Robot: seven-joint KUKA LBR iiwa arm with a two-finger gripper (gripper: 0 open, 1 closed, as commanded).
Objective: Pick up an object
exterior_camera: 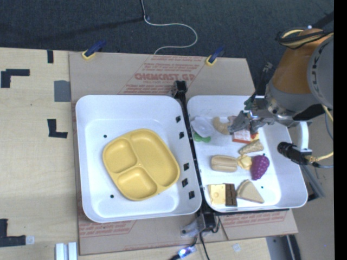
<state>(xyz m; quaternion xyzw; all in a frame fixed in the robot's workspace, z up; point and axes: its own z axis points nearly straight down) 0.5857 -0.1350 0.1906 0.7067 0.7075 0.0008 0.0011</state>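
On a cardboard-topped bench (162,75), the gripper (246,124) hovers over toy food in the right bin (290,199), finger state indiscernible; nothing lifted yet.

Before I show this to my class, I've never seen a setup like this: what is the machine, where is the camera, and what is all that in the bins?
The picture comes from one camera fixed above a bench, looking down at a slant. The machine is a robot arm, grey with an orange band, reaching in from the right. At its end is a two-finger gripper for picking things up.

Two shallow white bins sit side by side. The left bin holds a yellow tray with three compartments. The right bin holds toy foods: purple grapes, a bread roll, a wedge, a yellow and brown block, and a few smaller pieces.

The gripper hangs low over the right bin's far side. I cannot tell whether it holds anything.
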